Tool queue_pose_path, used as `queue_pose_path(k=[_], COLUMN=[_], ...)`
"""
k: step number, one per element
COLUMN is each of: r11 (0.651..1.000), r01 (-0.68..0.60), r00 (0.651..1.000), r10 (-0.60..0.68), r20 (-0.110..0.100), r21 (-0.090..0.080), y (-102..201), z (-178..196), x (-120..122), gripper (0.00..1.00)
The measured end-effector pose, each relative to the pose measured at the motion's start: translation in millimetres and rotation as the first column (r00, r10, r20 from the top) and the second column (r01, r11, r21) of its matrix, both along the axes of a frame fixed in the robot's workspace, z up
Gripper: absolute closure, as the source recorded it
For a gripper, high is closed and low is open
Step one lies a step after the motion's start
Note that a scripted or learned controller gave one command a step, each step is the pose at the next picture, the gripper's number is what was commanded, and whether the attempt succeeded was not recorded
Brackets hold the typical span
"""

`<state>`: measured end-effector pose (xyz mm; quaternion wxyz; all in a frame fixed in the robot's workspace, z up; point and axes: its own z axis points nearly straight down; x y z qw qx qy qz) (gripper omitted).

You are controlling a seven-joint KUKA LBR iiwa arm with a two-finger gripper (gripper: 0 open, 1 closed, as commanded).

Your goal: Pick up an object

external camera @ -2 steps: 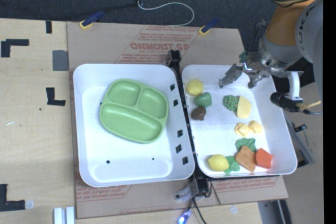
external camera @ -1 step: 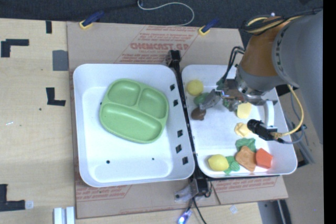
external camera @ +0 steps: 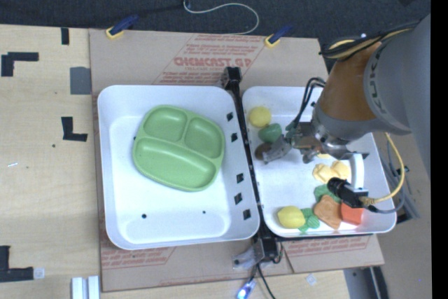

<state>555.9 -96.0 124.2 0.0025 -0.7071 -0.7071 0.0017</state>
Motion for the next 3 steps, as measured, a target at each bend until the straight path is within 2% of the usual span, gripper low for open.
queue_pose_path(k=[1,2,3], r11=[1.000,1.000,1.000], r01=[-0.002,-0.005,-0.013], r00=[1.000,1.000,1.000], r10=[0.002,0.005,0.013], r20=[0.002,0.020,0.011], r21=[-0.001,-0.001,0.002], y=[0,40,131], z=[10,222,273], x=[2,-34,-42], gripper=[1.00,1.00,1.00])
